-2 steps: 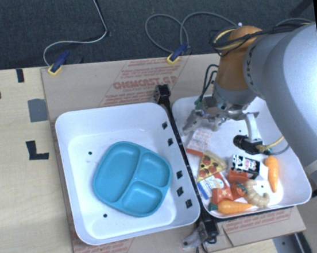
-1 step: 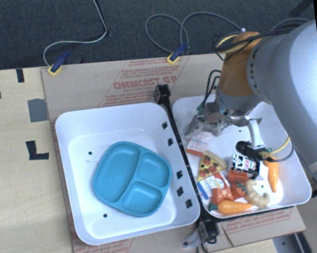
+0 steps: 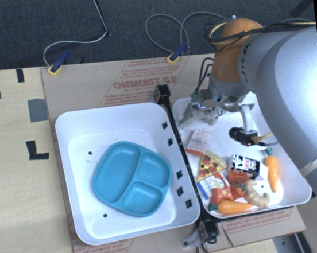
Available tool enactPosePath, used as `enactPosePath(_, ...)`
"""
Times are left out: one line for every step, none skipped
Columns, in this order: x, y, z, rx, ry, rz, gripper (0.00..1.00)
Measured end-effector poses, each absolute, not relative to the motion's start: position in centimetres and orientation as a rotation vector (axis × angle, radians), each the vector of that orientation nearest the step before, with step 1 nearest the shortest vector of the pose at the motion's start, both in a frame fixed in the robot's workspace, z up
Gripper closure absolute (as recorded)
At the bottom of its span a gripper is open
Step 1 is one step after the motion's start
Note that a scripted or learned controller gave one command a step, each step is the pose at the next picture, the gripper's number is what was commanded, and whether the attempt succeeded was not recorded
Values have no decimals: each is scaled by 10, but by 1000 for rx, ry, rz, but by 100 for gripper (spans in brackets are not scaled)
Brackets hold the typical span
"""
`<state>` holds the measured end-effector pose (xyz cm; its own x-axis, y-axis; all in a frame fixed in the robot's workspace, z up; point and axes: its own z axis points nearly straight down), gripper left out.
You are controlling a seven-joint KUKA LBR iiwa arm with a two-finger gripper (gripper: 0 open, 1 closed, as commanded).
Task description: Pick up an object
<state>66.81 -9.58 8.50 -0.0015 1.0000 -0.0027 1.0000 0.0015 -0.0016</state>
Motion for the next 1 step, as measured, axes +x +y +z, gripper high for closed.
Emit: enactPosePath(649, -110, 86, 2219, 2220, 0, 0)
